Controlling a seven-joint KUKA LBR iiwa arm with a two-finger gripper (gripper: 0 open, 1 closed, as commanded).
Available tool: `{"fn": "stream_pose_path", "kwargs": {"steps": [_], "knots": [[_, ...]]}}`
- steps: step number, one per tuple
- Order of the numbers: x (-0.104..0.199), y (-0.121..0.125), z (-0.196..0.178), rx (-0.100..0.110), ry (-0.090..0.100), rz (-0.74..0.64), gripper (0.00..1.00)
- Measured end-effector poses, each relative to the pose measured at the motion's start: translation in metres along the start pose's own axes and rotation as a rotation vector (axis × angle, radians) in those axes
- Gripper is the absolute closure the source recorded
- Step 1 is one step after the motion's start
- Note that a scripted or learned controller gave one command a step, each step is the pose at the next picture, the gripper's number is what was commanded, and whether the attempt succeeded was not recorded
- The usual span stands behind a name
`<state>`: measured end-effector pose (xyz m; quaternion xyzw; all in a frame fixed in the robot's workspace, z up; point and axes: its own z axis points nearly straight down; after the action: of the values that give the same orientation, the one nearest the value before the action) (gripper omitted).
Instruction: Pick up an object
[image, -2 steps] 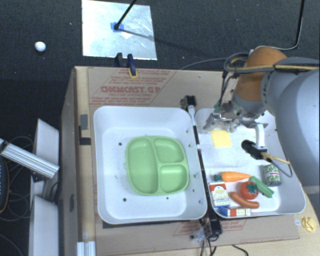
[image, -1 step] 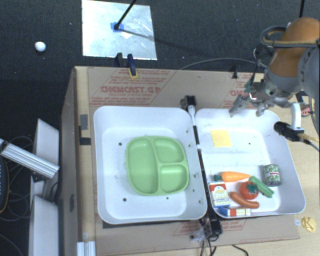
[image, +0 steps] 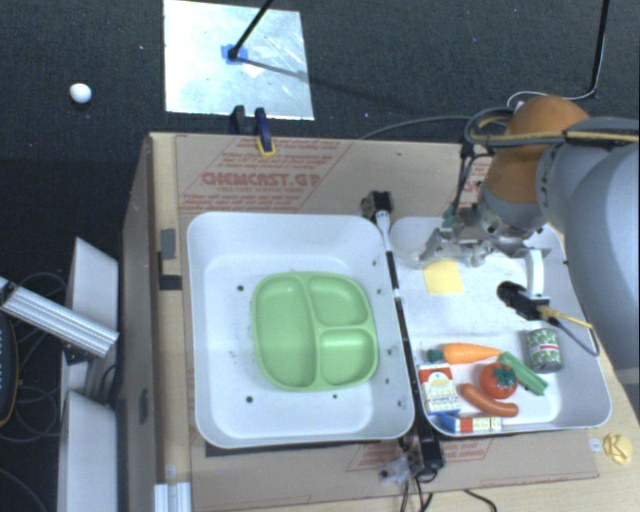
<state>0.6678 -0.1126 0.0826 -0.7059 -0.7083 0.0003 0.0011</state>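
while over yellow block (image: 444, 278), gripper (image: 462, 247)

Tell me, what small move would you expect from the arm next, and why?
Probably a short drop straight down. The end effector sits in the right white bin, just above the flat yellow square slice, with nothing seen between it and the slice. The orange toy carrot and red toy tomato lie farther toward the bin's near edge, so the slice looks like the closest target.

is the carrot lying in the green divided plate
No, the carrot lies in the right bin beside the tomato, while the green divided plate sits in the left bin.
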Motion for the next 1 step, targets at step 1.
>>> {"fn": "stream_pose_path", "kwargs": {"steps": [1], "knots": [[0.0189,-0.0179,-0.0022,-0.004,-0.001,-0.001,0.0]]}}
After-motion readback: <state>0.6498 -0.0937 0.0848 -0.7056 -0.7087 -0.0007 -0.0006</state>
